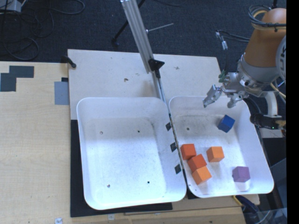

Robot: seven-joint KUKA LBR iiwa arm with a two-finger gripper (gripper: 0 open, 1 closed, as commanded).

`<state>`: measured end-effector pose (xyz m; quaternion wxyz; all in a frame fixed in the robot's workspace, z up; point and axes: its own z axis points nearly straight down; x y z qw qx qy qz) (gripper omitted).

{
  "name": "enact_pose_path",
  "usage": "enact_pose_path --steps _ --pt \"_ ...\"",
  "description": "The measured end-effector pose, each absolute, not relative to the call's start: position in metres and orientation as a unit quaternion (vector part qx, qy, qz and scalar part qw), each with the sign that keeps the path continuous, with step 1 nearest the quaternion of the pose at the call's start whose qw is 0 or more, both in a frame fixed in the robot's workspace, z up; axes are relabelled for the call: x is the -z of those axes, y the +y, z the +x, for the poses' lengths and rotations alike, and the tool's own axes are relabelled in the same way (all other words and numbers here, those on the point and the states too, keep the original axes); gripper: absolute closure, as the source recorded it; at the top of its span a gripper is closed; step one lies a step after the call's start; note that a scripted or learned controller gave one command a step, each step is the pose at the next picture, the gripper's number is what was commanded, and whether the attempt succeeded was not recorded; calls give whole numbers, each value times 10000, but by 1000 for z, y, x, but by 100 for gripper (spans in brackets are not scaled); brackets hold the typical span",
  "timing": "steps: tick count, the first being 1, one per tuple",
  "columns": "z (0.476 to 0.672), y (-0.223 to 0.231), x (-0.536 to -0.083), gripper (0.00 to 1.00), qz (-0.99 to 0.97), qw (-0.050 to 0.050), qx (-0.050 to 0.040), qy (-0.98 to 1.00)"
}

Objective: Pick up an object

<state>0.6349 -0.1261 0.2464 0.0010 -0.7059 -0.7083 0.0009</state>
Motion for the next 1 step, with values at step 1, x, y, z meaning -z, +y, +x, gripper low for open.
enact_pose_path --steps 1 --pt "557 -164 -168 0 -7089 47 -42 -7052"
